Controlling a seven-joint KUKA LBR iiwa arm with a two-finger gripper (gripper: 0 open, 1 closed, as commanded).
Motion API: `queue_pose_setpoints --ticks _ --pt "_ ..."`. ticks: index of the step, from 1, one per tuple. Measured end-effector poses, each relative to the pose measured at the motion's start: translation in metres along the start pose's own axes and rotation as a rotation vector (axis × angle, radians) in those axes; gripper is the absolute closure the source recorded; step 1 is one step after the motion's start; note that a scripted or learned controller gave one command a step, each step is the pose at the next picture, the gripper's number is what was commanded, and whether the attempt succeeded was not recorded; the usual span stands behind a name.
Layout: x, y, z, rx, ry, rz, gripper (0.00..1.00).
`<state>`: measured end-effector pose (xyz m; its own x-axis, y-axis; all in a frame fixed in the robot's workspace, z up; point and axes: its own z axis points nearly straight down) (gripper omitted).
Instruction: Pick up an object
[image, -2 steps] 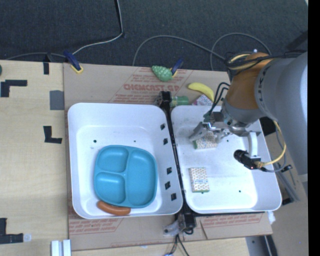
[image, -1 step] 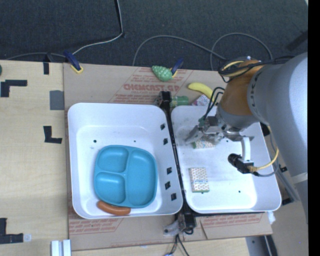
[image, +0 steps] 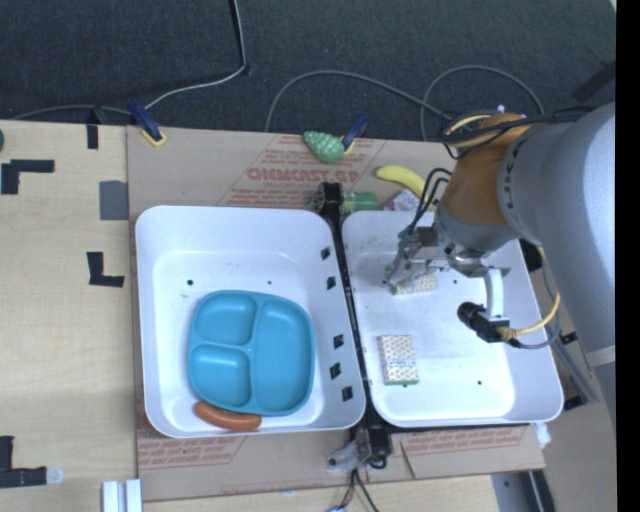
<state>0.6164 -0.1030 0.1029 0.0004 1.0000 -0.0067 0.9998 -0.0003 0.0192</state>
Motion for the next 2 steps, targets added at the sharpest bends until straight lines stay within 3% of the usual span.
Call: queue_pose_setpoints --ticks 1,2 --pt "0.0002 0.0002 -0.0095 0.001 0.001 0.000 1.00" --pt "0.0002 0.0001 -0.0093 0.001 0.001 0.000 0.00"
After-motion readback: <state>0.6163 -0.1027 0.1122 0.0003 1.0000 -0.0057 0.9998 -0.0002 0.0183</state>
